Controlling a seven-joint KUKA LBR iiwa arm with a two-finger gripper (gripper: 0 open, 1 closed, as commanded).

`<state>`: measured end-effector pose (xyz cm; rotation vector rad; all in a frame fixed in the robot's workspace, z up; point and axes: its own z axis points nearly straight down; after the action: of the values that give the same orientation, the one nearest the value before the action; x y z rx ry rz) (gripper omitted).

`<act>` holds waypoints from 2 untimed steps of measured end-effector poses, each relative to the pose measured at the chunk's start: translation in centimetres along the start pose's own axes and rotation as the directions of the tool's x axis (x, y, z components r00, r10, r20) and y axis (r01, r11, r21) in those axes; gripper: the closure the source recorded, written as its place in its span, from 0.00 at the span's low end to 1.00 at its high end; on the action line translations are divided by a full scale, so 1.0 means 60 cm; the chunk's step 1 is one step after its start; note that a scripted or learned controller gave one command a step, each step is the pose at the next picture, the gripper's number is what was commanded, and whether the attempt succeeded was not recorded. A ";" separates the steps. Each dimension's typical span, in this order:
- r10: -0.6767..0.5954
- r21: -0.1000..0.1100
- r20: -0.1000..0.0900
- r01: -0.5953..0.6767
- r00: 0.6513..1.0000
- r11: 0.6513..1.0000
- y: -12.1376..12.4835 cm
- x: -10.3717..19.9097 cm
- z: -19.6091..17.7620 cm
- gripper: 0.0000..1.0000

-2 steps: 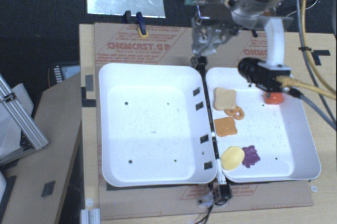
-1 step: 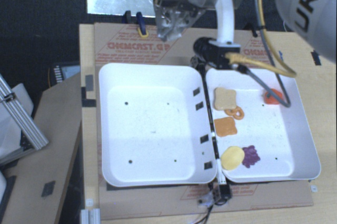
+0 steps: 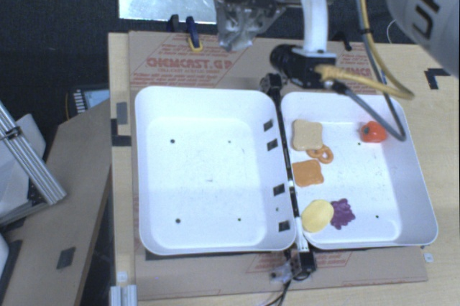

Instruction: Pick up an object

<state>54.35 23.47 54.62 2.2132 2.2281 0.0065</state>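
Observation:
The right bin (image 3: 402, 182) holds several small items. A tan toast slice (image 3: 307, 133) lies near its left wall, with an orange pretzel ring (image 3: 323, 154) touching its lower edge and an orange slab (image 3: 307, 172) just below. At the front sit a yellow lemon-like piece (image 3: 317, 215) and purple grapes (image 3: 343, 212), side by side. A red tomato (image 3: 372, 132) rests toward the back right. My gripper (image 3: 236, 31) hangs high behind the left bin (image 3: 208, 168), over the cardboard, well away from all the items.
Brown cardboard (image 3: 180, 64) lies under both bins and shows behind them. A blue and yellow clamp (image 3: 192, 35) sits at the cardboard's back edge, close to my gripper. A yellow cable (image 3: 366, 82) trails over the right bin's back rim.

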 end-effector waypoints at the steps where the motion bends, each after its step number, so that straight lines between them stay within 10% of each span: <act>1: 0.007 0.005 0.002 -0.007 1.000 1.000 -0.075 -0.091 0.020 1.00; 2: 0.001 -0.003 -0.001 -0.001 1.000 1.000 0.033 0.002 0.017 1.00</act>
<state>56.32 23.61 53.61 2.2136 2.2254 0.0107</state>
